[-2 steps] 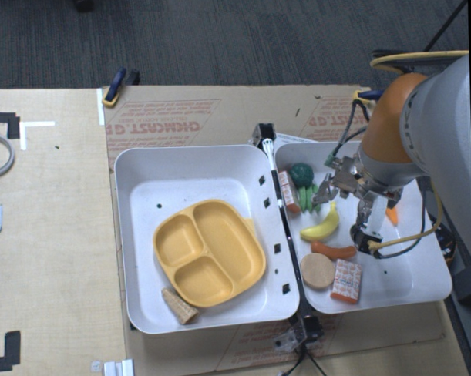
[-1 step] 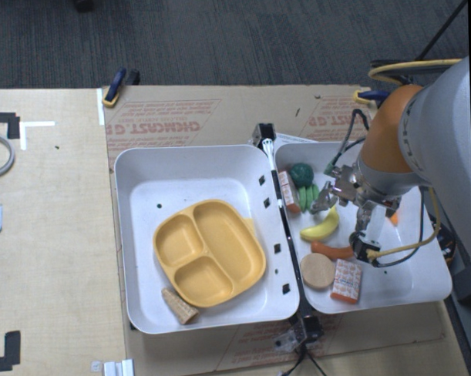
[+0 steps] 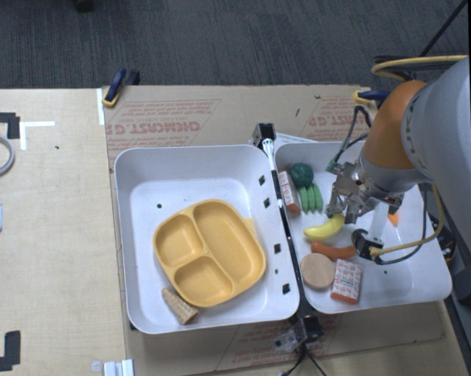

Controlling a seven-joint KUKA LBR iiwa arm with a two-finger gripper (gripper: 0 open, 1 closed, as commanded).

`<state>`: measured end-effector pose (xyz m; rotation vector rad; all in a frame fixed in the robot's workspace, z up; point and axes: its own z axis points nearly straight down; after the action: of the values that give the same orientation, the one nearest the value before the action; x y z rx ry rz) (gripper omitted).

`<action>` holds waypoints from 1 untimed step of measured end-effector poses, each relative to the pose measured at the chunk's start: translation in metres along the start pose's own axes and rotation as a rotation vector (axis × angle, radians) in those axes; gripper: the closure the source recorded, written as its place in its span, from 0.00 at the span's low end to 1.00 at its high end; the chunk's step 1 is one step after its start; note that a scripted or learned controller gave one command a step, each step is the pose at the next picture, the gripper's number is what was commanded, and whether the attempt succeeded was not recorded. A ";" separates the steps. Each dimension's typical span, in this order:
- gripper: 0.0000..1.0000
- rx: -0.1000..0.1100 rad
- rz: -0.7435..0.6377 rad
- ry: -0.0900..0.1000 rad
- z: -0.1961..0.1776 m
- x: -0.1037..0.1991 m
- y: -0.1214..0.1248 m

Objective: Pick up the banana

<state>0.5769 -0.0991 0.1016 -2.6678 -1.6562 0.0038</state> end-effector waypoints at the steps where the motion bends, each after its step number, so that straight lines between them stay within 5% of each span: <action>1: 0.00 0.000 0.000 0.000 0.000 0.000 0.000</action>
<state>0.5769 -0.0991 0.1016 -2.6678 -1.6559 0.0037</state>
